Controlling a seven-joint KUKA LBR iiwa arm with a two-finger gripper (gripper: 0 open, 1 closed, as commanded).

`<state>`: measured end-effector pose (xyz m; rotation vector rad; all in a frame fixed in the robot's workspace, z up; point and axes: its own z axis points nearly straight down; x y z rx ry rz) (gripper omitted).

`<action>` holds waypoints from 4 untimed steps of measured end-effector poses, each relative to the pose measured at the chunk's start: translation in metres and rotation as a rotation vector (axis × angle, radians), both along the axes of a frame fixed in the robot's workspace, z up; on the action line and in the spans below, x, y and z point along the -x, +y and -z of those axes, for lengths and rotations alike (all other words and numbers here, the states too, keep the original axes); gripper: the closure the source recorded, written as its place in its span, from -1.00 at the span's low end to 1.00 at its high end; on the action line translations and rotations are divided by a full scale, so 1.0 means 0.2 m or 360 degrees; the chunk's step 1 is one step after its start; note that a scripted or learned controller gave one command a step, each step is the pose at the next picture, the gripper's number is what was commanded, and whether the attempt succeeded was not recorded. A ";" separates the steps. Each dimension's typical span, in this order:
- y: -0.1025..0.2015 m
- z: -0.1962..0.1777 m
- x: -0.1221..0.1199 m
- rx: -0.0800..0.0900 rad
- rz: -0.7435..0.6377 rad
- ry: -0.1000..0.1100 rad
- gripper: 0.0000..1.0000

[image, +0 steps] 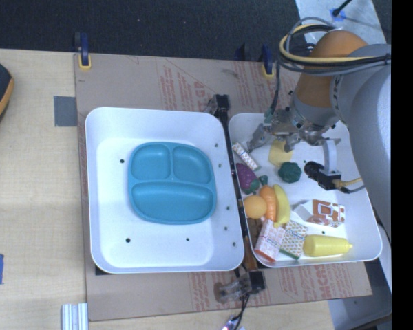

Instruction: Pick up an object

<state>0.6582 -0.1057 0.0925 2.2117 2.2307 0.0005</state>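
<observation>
Left bin [103, 184] holds a blue tray [171, 183]; end effector [289, 137] state unclear above right bin [365, 218].

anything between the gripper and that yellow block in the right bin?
Nothing visible. The gripper is right over the yellow block at the far end of the right bin. The nearest neighbour, a dark green piece, sits beside the block, not on top of it.

Red print repeated along cardboard sheet [158, 81] under bins: too small, unreadable. Orange-white card [327, 212] in right bin [361, 243]: red graphic, no legible letters. Small printed packets [281, 239]: pattern visible, text unreadable.
</observation>
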 end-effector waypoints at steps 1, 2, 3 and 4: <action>-0.15 0.00 0.01 0.0003 0.0011 0.0002 -1.00; -0.14 -0.06 0.01 0.0003 0.0003 0.0003 1.00; -0.14 -0.05 0.01 0.0003 0.0000 0.0004 -1.00; -0.15 -0.11 0.00 0.0006 -0.0003 0.0002 1.00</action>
